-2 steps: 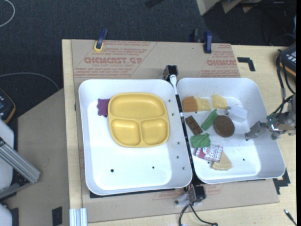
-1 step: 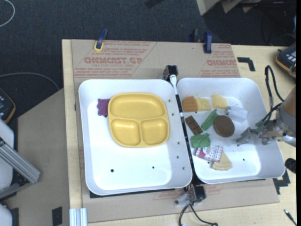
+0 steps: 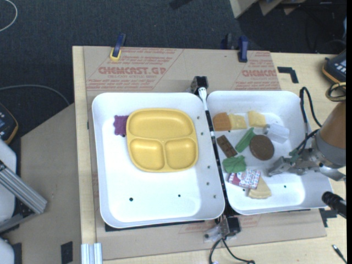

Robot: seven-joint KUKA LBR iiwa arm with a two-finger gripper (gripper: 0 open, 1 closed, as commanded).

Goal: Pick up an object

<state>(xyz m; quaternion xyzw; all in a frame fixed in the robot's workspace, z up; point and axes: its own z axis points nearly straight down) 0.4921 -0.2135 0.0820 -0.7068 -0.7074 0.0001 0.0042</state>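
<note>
From the one camera above the tabletop (image 3: 165, 65), you see the gripper (image 3: 273, 171) low inside the right bin (image 3: 291, 197), reaching in from the right; whether it is released or clenched I cannot tell, and nothing visibly sits in it. Your candidates lie just to its left: a brown disc (image 3: 262, 147), a green piece (image 3: 243, 140), a wedge (image 3: 260, 188) beside a patterned packet (image 3: 248, 177), and a brown bar (image 3: 225, 145). The left bin (image 3: 159, 202) holds a yellow tray (image 3: 162, 138) with a purple item (image 3: 119, 125) at its edge. I would go for the disc or the wedge, since each has some bare floor around it. Centre over the piece, descend straight, and stay off the bin wall and the crowded packet.
</note>
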